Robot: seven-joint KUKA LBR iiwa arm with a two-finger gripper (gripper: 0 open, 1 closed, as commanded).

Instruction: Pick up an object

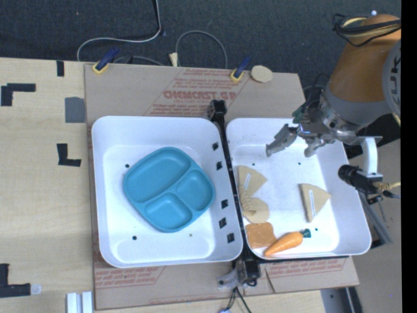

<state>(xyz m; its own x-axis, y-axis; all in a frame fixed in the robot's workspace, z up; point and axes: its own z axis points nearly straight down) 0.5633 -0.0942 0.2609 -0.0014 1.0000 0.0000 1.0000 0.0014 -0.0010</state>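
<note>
Hovering with fingers spread and nothing between them, the pincer [294, 144] is at the approach step; next it must descend onto one item. Below it in the right bin [339, 243] lie a wedge [313, 201], tan pieces [251, 191] and a carrot [285, 242]. Far to its left, the left bin [104, 175] holds a blue divided plate [169, 189].

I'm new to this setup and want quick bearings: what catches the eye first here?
The blue divided plate lies alone in the left bin, the brightest thing on the bench. Above the right bin's far end, the open gripper hovers holding nothing. Near that bin's front edge lies a toy carrot.
</note>
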